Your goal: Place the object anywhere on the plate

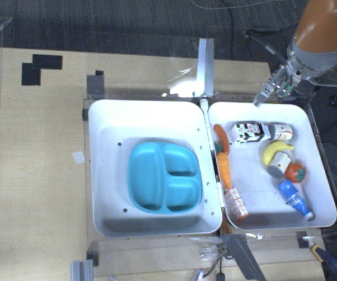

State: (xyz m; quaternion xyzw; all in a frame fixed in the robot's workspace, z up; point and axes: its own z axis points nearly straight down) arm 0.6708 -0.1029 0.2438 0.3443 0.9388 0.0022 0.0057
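No object is being carried at this moment, so the thing to be placed is still to be chosen from the right bin (323,174), where the candidates are lying loose: a banana (275,150) touching a small grey can (277,164), a tomato (296,172) just beside that can, a blue bottle (295,200) lying slanted toward the near corner, a black-and-white carton (249,132) and a small pale container (281,133) along the far side, and a carrot (224,170), a red sausage-like piece (222,139) and a small snack packet (236,203) lined up against the wall shared with the other bin. The blue plate (165,178) is sitting alone in the middle of the left bin (107,174), its compartments facing up, presumably so that a drop anywhere on it will count.

The gripper (269,91) is being held over the far rim of the right bin, above the items and apart from all of them. Its jaws appear pressed nearly together with nothing between them, though at this size that is being judged loosely. The pale counter (34,168) is bearing both bins side by side.
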